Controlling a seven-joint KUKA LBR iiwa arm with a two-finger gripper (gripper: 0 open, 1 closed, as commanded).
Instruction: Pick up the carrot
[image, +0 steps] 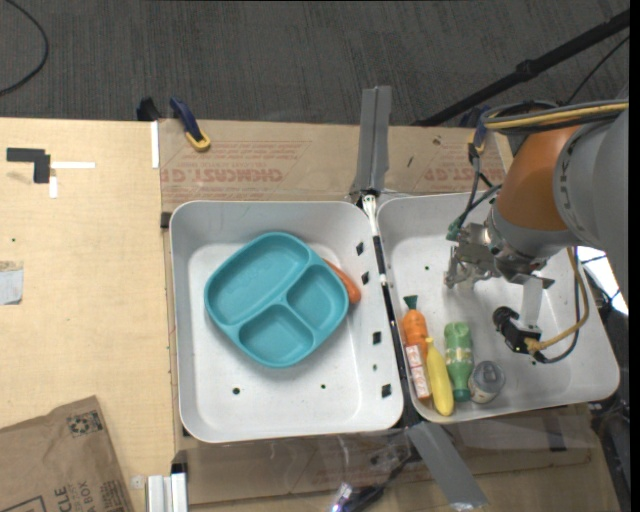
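The carrot (414, 332), orange with a small green top, lies along the left wall of the right bin (590, 375), its top pointing to the back. My gripper (461, 272) hangs over the middle of the right bin, to the right of the carrot and a little behind it, apart from it. Nothing shows in the gripper. The arm's orange band (530, 185) and grey wrist cover the bin's back right part.
A yellow banana-like toy (438, 378), a green bottle (458, 358) and a grey can (487, 381) lie in a row beside the carrot. In the left bin (200, 390) is a teal divided plate (277, 298) with an orange thing (349, 285) at its right edge. A black cable (520, 335) loops by the gripper.
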